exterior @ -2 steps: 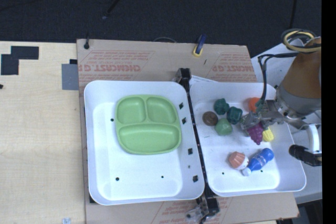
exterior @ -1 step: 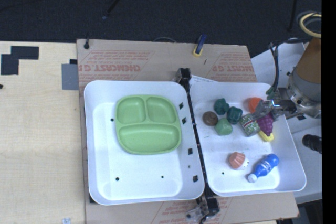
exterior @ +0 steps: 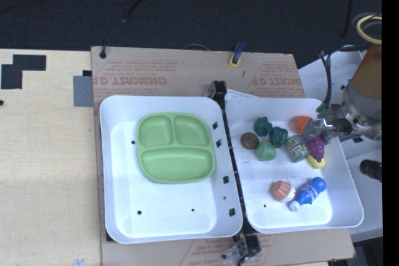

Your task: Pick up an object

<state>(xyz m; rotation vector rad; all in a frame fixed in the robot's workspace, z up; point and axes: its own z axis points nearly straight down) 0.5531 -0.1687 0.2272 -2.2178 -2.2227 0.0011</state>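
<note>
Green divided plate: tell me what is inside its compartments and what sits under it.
The green divided plate shows three bare compartments. It rests on the floor of the left white bin. The bin floor directly beneath it is covered.

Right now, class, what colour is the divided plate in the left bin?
Light green; the camera view shows the divided plate plainly.

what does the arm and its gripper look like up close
The arm shows as a broad orange-tan body above a grey collar, with a yellowish ring at its upper edge. Black cables loop beside it. The gripper is a small mechanism of silver-grey metal and dark parts, with a greenish spot near its base; finer detail is too blurred to tell.
</note>
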